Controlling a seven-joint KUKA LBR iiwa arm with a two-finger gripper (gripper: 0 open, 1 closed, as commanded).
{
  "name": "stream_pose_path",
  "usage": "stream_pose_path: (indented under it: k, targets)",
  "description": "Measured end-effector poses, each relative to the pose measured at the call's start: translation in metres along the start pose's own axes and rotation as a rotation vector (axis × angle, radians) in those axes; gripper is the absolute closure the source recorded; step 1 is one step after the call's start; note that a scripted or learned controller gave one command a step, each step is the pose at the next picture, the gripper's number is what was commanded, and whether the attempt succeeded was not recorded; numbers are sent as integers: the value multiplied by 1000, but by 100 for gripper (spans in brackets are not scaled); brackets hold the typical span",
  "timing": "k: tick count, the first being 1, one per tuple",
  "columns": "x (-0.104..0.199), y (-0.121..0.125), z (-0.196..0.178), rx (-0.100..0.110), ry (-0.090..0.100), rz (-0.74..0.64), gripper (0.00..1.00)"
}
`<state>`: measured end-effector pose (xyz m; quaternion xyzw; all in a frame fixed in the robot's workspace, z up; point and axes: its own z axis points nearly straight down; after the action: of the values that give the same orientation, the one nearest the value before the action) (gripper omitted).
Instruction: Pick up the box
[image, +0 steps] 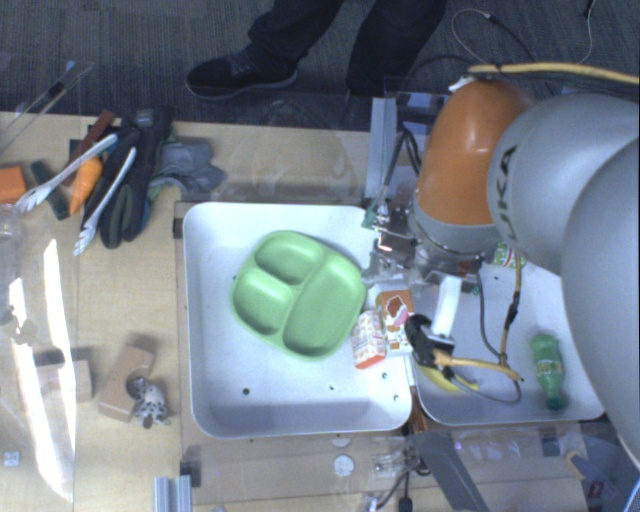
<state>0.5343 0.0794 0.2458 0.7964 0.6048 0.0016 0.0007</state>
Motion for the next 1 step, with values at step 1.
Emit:
stream_pose_path:
  k: [1]
  targets:
    - [1,1,-11,-3,1,-8,100]
